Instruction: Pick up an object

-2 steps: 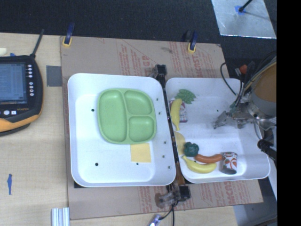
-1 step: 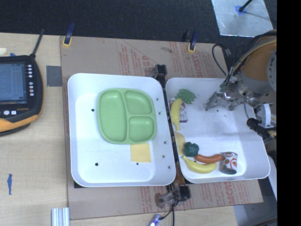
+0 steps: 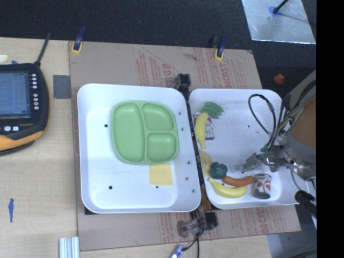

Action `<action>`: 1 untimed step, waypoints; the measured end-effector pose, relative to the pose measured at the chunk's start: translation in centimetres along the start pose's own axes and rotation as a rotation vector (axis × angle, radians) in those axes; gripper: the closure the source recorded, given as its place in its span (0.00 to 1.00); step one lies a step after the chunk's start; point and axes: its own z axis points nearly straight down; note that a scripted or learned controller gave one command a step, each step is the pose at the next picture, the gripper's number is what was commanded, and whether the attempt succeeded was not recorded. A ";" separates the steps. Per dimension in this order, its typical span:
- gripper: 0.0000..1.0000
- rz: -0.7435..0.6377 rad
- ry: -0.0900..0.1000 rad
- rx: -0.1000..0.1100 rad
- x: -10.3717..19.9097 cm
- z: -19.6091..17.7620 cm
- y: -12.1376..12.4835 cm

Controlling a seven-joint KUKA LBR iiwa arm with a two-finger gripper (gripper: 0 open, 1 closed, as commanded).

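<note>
2 shallow white bins sit side by side on a cardboard sheet (image 3: 161, 63), their inner rims touching along a central seam. The gripper (image 3: 257, 162) hangs low over the right bin (image 3: 236, 98), near its right wall, its 2 fingers apart with nothing between them. Just below the gripper stands a small can (image 3: 262, 186), close to the bin's front rim. To the gripper's left, along that front rim, lie a yellow banana (image 3: 228, 190) and an orange carrot-like piece (image 3: 238, 180) resting on it, with a dark green round item (image 3: 217, 170) touching the banana's end. Farther left, against the seam, a second banana (image 3: 200, 129) lies lengthwise beside a green leafy piece (image 3: 212, 109). Open white floor spreads above and to the left of the gripper, crossed only by a black cable loop (image 3: 262, 114). Well to the gripper's left, the left bin (image 3: 88, 144) holds a green divided plate (image 3: 144, 131) and a yellow square (image 3: 160, 174) just beside the plate's near edge. Beyond that bin, a handheld control pendant (image 3: 21, 106) rests on the wooden bench (image 3: 37, 198). Dark carpet (image 3: 134, 9) lies past the bench's far edge.
</note>
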 end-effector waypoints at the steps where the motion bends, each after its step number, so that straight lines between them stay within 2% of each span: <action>1: 0.00 0.003 -0.001 -0.002 -4.4 -3.6 2.5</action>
